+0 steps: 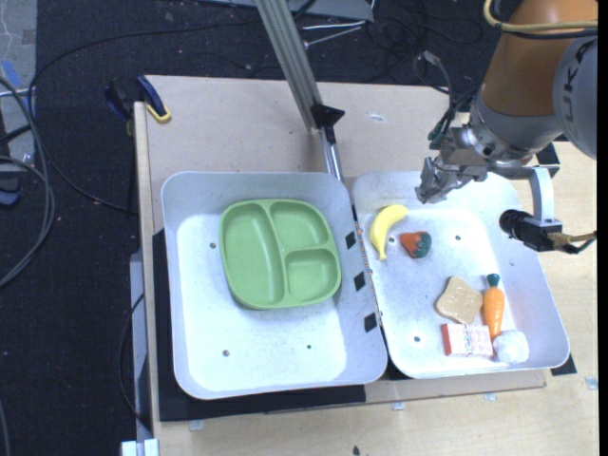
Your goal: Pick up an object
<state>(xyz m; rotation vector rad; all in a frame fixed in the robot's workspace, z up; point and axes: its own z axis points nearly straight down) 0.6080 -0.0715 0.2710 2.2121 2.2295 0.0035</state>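
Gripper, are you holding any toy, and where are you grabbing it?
Nothing is held. The gripper hangs above the right bin, apart from the banana.

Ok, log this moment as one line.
arm: over right bin | pincer: above bin's far edge, holding nothing seen | nearest: banana, strawberry | left bin: green divided plate

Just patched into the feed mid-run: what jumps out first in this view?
The green divided plate stands out, lying alone in the left bin. Next comes the arm's orange band above the gripper, which hangs over the far edge of the right bin. Below it sit a banana and a strawberry, with bread, a carrot and a small red-and-white box nearer the front.
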